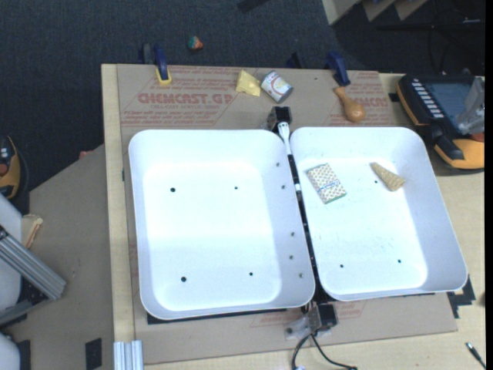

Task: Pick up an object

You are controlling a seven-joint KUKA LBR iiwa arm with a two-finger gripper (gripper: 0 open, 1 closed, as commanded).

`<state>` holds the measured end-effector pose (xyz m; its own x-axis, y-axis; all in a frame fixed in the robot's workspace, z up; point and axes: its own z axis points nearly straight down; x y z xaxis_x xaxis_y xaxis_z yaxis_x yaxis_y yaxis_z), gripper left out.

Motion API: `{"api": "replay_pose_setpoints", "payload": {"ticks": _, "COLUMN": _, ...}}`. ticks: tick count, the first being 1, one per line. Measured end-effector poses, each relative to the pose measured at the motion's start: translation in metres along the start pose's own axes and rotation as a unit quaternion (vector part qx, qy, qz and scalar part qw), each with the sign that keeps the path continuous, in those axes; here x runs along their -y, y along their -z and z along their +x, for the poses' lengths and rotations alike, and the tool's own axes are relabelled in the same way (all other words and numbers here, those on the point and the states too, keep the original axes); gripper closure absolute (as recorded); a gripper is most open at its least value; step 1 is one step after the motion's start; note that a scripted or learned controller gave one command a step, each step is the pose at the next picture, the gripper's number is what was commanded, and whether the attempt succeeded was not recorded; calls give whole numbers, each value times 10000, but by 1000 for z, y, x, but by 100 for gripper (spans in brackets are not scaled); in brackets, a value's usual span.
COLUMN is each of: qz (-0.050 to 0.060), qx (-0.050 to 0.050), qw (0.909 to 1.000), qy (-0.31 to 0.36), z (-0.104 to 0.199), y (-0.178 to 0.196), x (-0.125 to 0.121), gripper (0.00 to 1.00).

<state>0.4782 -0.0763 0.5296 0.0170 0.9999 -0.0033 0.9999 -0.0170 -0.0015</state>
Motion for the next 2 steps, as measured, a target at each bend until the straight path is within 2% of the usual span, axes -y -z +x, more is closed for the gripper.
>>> {"api": "replay_pose_setpoints", "payload": {"ticks": 1, "qz": -3, "qx": -16, "qw": 10000, "qy": 86, "z": 9, "y": 0, "x": -1, "gripper": 0}}
{"api": "replay_pose_setpoints", "payload": {"ticks": 2, "qz": 63, "qx": -21, "qw": 9999, "qy": 119, "z": 76, "y": -132, "x": -34, "gripper": 0}}
